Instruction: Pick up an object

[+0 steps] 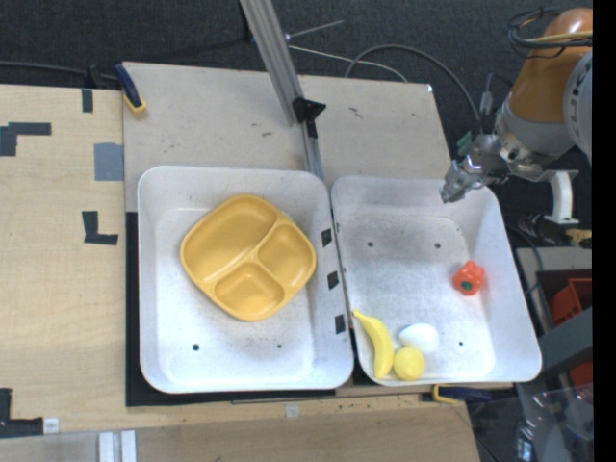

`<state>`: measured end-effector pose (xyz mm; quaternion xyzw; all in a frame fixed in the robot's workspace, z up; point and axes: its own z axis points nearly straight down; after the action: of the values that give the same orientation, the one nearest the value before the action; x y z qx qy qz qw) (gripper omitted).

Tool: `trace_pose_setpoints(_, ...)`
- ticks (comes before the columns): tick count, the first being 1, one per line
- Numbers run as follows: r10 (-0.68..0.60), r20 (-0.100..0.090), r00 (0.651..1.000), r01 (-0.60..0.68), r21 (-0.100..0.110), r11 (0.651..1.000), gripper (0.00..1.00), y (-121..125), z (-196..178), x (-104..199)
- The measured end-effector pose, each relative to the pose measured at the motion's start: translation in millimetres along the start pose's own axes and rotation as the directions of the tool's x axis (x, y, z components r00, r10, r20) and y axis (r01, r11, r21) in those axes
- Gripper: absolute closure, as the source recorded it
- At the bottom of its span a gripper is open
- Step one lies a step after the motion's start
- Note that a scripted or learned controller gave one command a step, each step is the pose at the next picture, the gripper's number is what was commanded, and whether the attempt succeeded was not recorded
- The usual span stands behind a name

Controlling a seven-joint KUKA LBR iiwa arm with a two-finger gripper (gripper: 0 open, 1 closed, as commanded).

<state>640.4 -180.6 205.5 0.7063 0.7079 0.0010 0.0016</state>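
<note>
My end effector (454, 191) hung over the right white bin's (500, 224) back corner; I couldn't tell its grip. The small orange toy (469, 278) lay alone, easy to reach.

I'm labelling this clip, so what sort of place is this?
Probably a robotics lab bench for grasping trials: a grey and orange arm reaches over two white bins, toy food such as a banana lies in one, and loose cables run behind.

One fixed overhead camera looks slantwise down on both bins (144, 258).
</note>
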Motion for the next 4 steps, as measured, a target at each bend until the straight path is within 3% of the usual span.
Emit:
trace_pose_setpoints(1, 0.0, 0.0, 1.0, 0.0, -0.001, 1.0, 1.0, 1.3, -53.5, 0.4)
trace_pose_setpoints(4, -0.005, -0.002, 1.0, 0.005, 0.007, 1.0, 1.0, 0.3, -21.1, 177.5)
